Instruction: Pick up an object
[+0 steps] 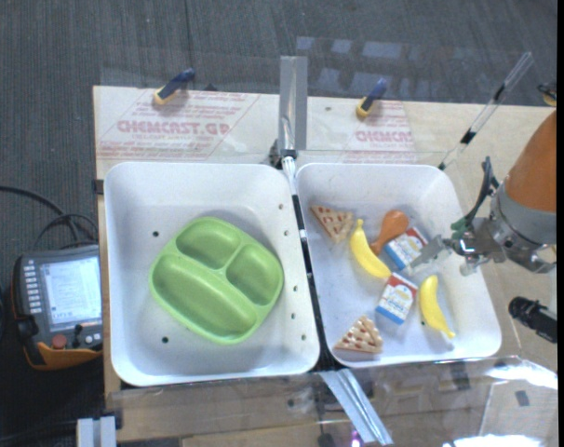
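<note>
Hovering over the right bin [468, 338], gripper [437, 250] sits just beside the small carton [408, 248]; finger state: cannot tell; nothing visibly held; carton looks light, stiff, boxy; flat sides suit a pinch; neighbouring banana [368, 255] likely slicker.

The arm [533, 203] is running off the right edge beside the right bin [468, 343]; its gripper [447, 246] is showing too small to read.

glossy plastic bins [124, 361], smooth green tray [217, 277]
</note>
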